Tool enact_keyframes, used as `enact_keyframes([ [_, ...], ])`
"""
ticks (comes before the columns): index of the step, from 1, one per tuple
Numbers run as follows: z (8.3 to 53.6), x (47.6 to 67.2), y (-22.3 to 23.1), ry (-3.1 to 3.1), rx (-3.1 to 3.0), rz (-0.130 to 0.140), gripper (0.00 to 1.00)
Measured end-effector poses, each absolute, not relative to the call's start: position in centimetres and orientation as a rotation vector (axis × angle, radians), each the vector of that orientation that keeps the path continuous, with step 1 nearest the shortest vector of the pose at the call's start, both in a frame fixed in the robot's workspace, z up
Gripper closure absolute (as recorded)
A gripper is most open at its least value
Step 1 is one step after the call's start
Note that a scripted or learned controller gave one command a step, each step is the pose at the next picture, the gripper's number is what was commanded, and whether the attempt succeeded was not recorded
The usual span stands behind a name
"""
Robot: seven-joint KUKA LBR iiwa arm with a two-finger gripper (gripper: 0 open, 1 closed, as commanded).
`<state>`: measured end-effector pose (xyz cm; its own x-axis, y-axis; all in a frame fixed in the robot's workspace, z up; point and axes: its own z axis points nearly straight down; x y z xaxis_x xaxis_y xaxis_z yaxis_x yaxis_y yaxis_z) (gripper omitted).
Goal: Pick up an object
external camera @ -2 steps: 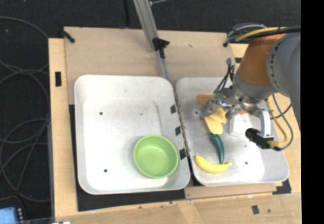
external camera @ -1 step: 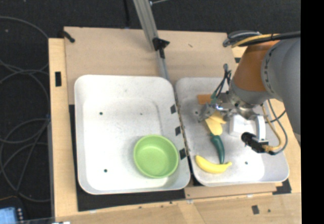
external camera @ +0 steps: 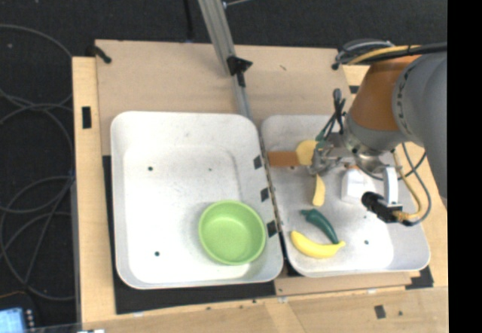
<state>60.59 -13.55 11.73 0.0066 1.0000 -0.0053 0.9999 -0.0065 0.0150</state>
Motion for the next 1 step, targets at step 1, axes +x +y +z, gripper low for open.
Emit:
enact_keyframes([
  [1, 17.52, 60.41, -12.7, 2.223, 2.215, 0.007, 1.0],
])
